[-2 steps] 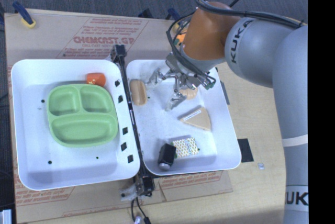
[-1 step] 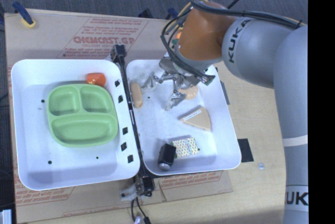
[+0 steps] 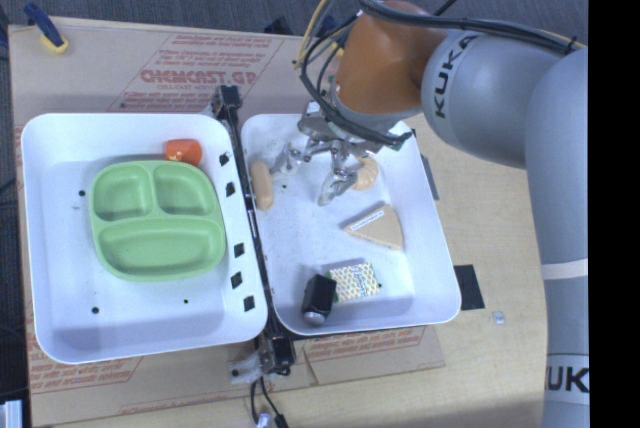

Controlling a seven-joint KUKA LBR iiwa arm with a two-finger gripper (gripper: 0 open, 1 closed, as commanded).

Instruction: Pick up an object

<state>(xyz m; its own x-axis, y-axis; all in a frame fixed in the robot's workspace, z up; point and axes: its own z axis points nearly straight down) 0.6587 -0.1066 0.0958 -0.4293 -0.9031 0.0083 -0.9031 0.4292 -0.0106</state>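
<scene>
While gripper [image 3: 318, 168] hangs low over far part of right bin [image 3: 425, 206], fingers spread, nothing between them: bread roll [image 3: 261, 184] lies just left, long axis running near-far, close against bin's left wall. Round pastry [image 3: 367, 174] just right of fingers, partly hidden. Wedge [image 3: 378, 227], patterned packet [image 3: 354, 280], black block [image 3: 318, 297] nearer. Green tray [image 3: 157, 219], orange piece [image 3: 182, 152] in left bin [image 3: 50, 226]. Judgement: wall may crowd grasp on roll.

Grey KUKA-marked arm [image 3: 500, 106], orange band
</scene>
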